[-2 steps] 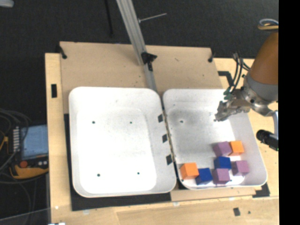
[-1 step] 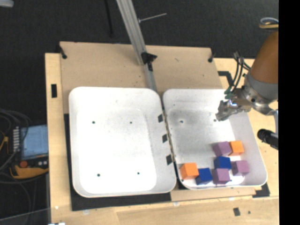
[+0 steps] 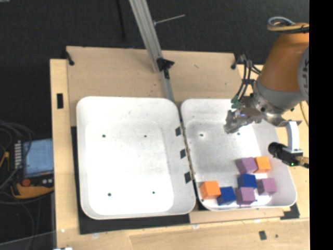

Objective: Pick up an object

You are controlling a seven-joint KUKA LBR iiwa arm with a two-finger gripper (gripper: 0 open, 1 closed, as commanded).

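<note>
I see my gripper (image 3: pixel 235 123) hanging over the far part of the right bin (image 3: pixel 208 113), well apart from the blocks. Whether it is open or closed I cannot tell. The blocks lie clustered at the bin's near right: orange block (image 3: pixel 210 188), blue block (image 3: pixel 226 195), purple block (image 3: pixel 246 165). The left bin (image 3: pixel 93 113) sits beside it on the tabletop (image 3: pixel 197 69).

**Hidden, Cut Off or Unclear**

The arm (image 3: pixel 285 61) runs out of frame at the right, so its base is unseen. The end effector (image 3: pixel 237 120) is small and blurred; its fingers cannot be made out. Among the clustered blocks, the dark blue one (image 3: pixel 247 180) is partly covered by its purple neighbours. The counter (image 3: pixel 130 66) is cut off at the bottom edge.
</note>
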